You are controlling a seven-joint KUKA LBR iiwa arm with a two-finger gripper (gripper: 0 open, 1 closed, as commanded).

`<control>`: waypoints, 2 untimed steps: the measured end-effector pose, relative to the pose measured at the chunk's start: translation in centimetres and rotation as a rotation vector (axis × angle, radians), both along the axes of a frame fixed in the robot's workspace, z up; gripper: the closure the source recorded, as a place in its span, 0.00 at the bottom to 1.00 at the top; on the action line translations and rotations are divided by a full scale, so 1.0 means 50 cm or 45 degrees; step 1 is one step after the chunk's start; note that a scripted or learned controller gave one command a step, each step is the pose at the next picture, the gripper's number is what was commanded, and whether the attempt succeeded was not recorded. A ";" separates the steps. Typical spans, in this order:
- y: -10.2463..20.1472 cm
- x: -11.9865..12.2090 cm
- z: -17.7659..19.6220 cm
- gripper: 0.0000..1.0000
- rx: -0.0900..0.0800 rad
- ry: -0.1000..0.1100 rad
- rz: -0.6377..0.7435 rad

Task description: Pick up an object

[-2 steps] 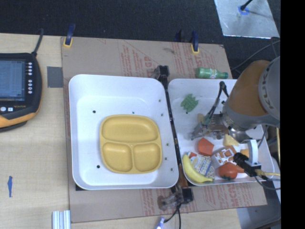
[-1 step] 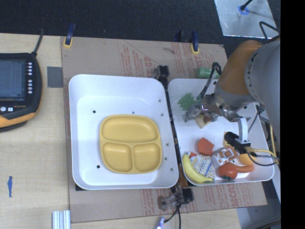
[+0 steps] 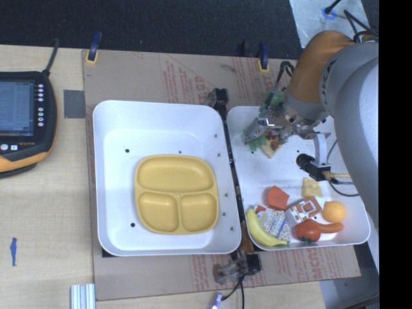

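I see the arm [image 3: 351, 102] coming in from the right, its big grey body covering the right bin's [image 3: 241, 118] far right side, the orange band [image 3: 322, 60] above the wrist and the wrist bent down toward that bin's far left corner. The gripper [image 3: 265, 132] hangs low over that corner, with a small green and yellowish thing [image 3: 268, 145] right at its tip; I cannot tell whether that thing is gripped or only lies under it, and I cannot tell how the gripper is set from this slant. The other things sit well apart from it, along the near side of the right bin: a banana [image 3: 261, 232] at the near left, a small printed pack [image 3: 275, 222] touching it, a red wedge [image 3: 278, 197] just beyond, a white and orange box [image 3: 305, 209], a tomato [image 3: 308, 232] at the near edge, an orange carrot [image 3: 328, 226], an orange [image 3: 334, 210] toward the right, and a pale yellow block [image 3: 311, 187] beyond the box. The print on the pack and box is too small for me to read. The left bin [image 3: 116, 127] holds a yellow tray [image 3: 176, 193] with three compartments, lying flat. Far left on the bench lies a pendant [image 3: 22, 124] with a screen; its text is unreadable.
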State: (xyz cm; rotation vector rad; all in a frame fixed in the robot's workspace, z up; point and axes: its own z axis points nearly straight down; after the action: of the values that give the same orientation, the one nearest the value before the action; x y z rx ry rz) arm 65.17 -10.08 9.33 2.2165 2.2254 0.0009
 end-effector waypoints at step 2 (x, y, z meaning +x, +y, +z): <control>-0.196 0.013 0.003 0.00 0.007 0.002 0.002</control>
State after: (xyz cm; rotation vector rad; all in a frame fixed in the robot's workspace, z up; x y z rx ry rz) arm 65.81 -19.86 9.46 2.2187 2.2307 0.0057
